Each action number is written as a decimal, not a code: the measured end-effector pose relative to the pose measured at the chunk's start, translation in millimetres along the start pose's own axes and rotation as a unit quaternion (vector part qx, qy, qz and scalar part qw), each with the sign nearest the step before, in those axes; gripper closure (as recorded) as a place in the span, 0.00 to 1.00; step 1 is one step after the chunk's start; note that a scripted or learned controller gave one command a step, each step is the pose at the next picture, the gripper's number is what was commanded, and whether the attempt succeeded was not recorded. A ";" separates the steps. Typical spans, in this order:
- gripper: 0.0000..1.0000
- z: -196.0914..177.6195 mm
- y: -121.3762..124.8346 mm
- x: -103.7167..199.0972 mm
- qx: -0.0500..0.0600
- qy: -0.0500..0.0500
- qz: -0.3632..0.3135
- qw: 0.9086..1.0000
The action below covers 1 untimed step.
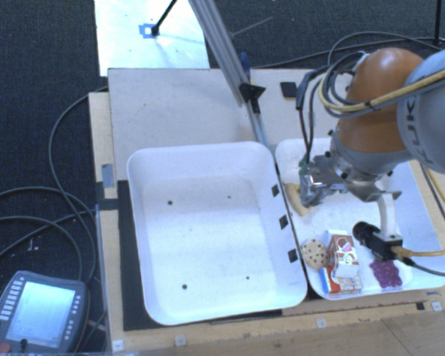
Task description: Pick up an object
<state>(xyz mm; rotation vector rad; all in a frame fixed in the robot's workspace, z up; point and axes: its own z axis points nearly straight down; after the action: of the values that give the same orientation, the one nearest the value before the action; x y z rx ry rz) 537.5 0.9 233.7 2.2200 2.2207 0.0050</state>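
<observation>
The gripper [311, 193] sits low in the right shallow white bin [423, 199]; arm-hidden, its state is unclear. Below it: round speckled cookie [313, 254], red-white carton [343, 262], purple packet [386, 274].

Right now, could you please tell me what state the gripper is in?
Gripper: low over the right bin, near its left wall; whether it is open, closed or holding anything cannot be told from this view.

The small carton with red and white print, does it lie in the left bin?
No, the carton lies in the right bin, near its front edge, between a speckled round item and a purple object.
</observation>
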 end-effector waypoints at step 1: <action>1.00 -10.2 0.4 -0.1 0.000 0.000 0.000 1.000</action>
<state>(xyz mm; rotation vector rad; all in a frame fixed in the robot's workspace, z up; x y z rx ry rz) 537.8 0.9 244.0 2.2197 2.2203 0.0063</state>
